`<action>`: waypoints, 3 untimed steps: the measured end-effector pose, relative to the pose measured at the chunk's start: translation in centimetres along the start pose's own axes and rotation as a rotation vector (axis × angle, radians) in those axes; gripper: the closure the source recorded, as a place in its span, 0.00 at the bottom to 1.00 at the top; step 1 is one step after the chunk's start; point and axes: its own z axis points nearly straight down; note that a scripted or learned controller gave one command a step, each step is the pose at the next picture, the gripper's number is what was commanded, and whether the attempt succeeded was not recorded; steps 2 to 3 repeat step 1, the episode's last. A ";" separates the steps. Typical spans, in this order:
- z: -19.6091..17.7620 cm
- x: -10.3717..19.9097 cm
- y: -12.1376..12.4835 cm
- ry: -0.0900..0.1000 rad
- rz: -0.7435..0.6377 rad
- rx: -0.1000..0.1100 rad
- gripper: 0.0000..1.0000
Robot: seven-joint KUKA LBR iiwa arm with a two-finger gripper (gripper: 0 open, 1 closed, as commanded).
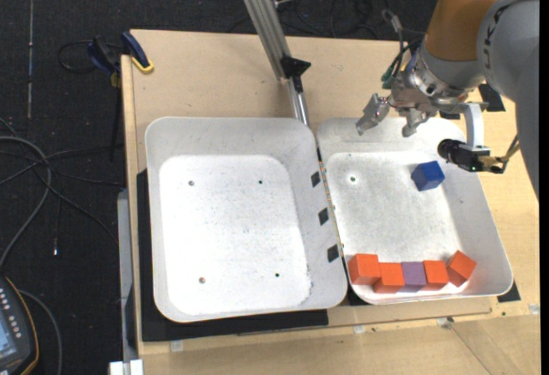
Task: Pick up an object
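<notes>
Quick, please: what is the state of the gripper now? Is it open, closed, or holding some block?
Gripper: open, fingers spread, holding nothing; it sits above the far edge of the right bin, apart from the blue block.

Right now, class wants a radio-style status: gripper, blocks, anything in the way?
Gripper open, holding nothing, above right bin's far edge. Blue block loose nearby in that bin. Orange and purple blocks lined along near wall. Nothing in the way.

gripper (391, 122) spread, nothing held | blue block (427, 176) just beside (right bin (480, 219))
</notes>
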 end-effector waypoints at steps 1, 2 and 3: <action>5.7 -9.7 1.5 -0.003 0.010 0.001 0.00; 5.7 -9.7 1.5 -0.003 0.010 0.001 0.00; 5.7 -9.7 1.5 -0.003 0.010 0.001 0.00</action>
